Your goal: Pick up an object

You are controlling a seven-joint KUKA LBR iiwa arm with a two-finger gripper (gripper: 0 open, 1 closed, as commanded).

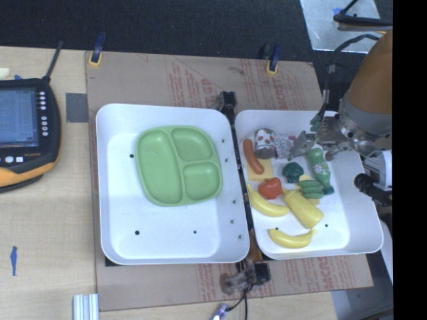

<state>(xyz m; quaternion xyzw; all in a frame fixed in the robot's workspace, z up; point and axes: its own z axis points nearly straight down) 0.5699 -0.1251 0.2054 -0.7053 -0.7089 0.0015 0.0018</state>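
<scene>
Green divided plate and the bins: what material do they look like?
Green divided plate: looks like moulded plastic, matte to satin, with uniform pale green colour, soft rounded compartment ridges and no sharp glare. Left bin and right bin: probably thin formed plastic, smooth white, with rounded corners and a shallow lip; painted metal can't be ruled out.

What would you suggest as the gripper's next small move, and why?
Probably lower toward the green bottle. The gripper hovers over the right bin near the bottle's upper end, with nothing visibly between its fingers.
</scene>
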